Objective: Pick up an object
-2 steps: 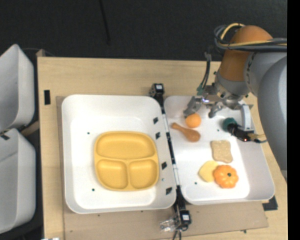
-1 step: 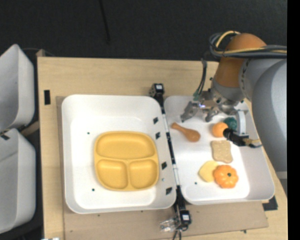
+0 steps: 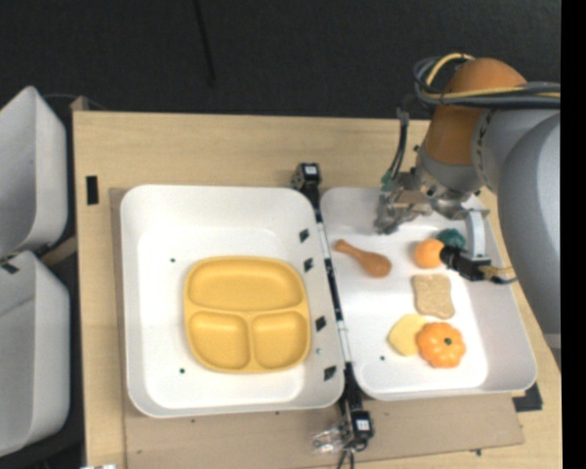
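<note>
My claw [image 3: 398, 213] hangs over the back of the right bin [image 3: 371, 379], and from this slant I cannot tell whether it stands open or closed; nothing shows gripped in it. No single thing is named for me, so the nearest candidate seems the sensible pick: the brown spoon-shaped piece [image 3: 362, 257] lies just in front of the claw, near the bin's left wall. To do this well, I judge I should come straight down over its thicker end, set the claw across its narrow width and not along its length, and close only once low enough that it cannot skid away on the smooth floor. It lies apart from its neighbours, which leaves room. Counting the right bin: one spoon-shaped piece, one small orange ball [image 3: 428, 253], one teal object [image 3: 453, 236] partly hidden by my wrist, one slice of toast [image 3: 434, 296], one pale yellow round piece [image 3: 406, 334] touching one little pumpkin [image 3: 440, 345]. The left bin [image 3: 146, 223] holds one yellow divided tray [image 3: 246, 313] with three compartments. Two bins sit side by side on the tabletop [image 3: 225, 145].
</note>
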Controlling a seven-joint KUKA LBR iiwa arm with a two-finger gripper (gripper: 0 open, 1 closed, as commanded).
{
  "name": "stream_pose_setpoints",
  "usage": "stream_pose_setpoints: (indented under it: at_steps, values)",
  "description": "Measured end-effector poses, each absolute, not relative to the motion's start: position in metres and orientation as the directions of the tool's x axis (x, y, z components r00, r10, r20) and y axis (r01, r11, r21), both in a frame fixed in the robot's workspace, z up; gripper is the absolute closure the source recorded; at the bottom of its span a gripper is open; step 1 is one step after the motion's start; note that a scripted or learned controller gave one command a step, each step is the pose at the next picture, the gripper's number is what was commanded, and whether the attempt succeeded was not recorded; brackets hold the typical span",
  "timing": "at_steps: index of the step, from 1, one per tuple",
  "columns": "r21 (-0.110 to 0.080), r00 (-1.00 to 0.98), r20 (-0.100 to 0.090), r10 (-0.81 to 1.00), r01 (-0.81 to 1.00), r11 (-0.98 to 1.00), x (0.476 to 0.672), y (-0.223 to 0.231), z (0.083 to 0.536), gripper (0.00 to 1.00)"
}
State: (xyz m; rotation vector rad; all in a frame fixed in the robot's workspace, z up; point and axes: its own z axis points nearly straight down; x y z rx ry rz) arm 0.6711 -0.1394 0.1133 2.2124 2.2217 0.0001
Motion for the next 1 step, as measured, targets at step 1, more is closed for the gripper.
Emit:
stream_pose_setpoints:
  at_steps: [1]
  values:
    - [0.007,-0.003,-0.001,1.0,1.0,0.003,0.6795,-0.1357,0.1742,1.0]
